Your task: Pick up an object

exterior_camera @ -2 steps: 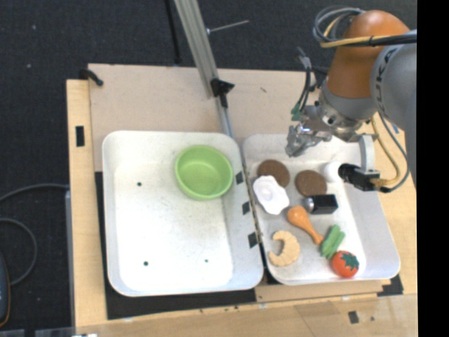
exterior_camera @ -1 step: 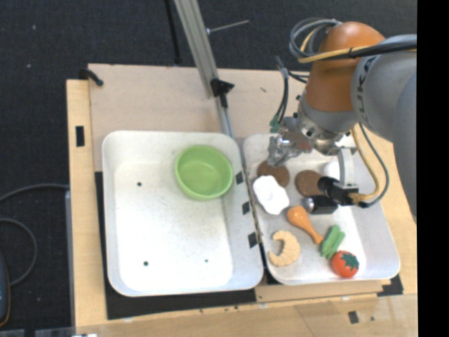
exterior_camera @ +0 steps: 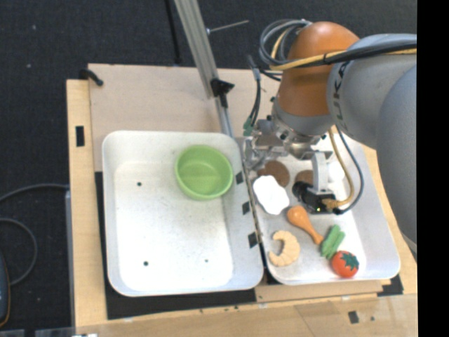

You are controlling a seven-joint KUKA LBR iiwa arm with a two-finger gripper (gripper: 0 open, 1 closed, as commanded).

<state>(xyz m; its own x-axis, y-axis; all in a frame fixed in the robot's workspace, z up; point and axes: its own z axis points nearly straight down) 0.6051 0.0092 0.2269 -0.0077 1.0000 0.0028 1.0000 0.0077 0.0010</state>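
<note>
My gripper (exterior_camera: 262, 157) hangs under the orange wrist over the far left part of the right bin (exterior_camera: 379, 255). Just below it lie a brown round piece (exterior_camera: 278, 173) and a white rounded block (exterior_camera: 270, 194). Nearer the front are an orange drumstick-shaped toy (exterior_camera: 304, 222), a tan croissant (exterior_camera: 284, 248), a green piece (exterior_camera: 332, 239) and a red tomato-like toy (exterior_camera: 344, 263). A green bowl (exterior_camera: 203, 172) sits upright in the left bin (exterior_camera: 147, 230), at its far right. The arm hides the back of the right bin.
The shared bin wall (exterior_camera: 254, 223) runs just left of the gripper. A slanted metal pole (exterior_camera: 200, 48) rises behind the bins and ends near the gripper. The left bin's floor in front of the bowl is bare.
</note>
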